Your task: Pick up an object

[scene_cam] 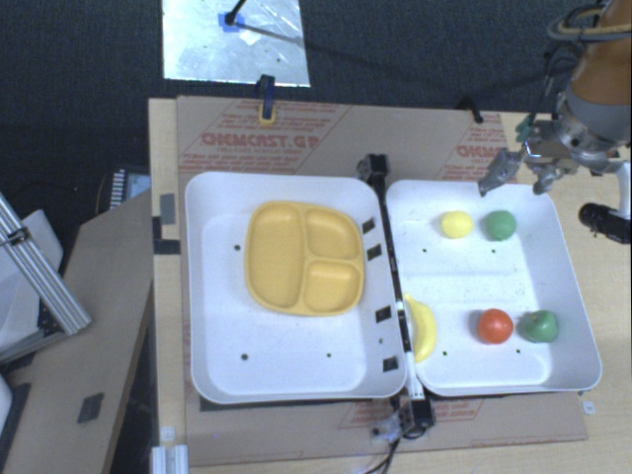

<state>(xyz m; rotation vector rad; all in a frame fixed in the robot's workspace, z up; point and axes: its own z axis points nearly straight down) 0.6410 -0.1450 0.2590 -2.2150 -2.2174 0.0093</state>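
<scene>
From the camera looking down over the bench, the gripper [518, 172] is hanging above the far edge of the right bin [568, 265], its two fingers spread apart with nothing between them — released, not grasping. The likeliest things to pick are lying just in front of it and below: a small green ball [501, 225] is sitting nearest, a little toward the near side of the jaws, and a yellow ball [456, 225] is resting just beside it on the left, the two close but apart. Both are round, so no long axis is dictating how the fingers should turn. Further toward the near edge, a red tomato-like fruit [494, 325] and a green pepper-like piece [539, 326] are lying side by side, well apart from the gripper, and a yellow banana-shaped piece [422, 328] is pressing against the wall where the two bins meet — I'd judge that one awkward, with little room on its left. The green ball is having open floor round it, though the yellow ball may be crowding one finger. In the left bin [212, 265] a yellow divided tray [302, 257] is lying flat in the middle, far from the jaws.
</scene>
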